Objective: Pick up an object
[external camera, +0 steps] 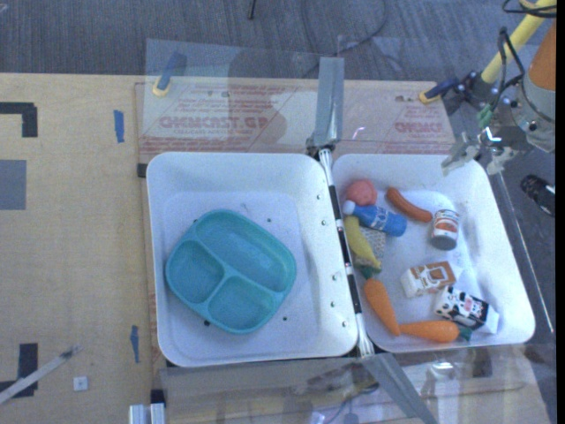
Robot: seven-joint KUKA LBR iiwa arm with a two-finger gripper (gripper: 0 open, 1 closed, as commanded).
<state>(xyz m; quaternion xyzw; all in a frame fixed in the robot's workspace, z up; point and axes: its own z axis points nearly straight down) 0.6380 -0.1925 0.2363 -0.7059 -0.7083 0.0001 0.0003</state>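
The right bin (pixel 512 263) holds several toy foods: a pink ball (pixel 359 192), a blue bottle (pixel 383 220), a red sausage (pixel 409 204), a small can (pixel 444 228), a yellow corn cob (pixel 362 246), two carrots (pixel 381 306) (pixel 430 330), a brown carton (pixel 428 278) and a black-and-white carton (pixel 464 308). My gripper (pixel 478 155) hangs over the bin's far right corner, above and apart from all of them. Its fingers stand open with nothing between them.
The left bin (pixel 168 184) holds a teal divided plate (pixel 231 270). A metal divider strip (pixel 329 104) runs back from between the bins. Cables and a yellow hose (pixel 523 32) trail beside the arm at the upper right.
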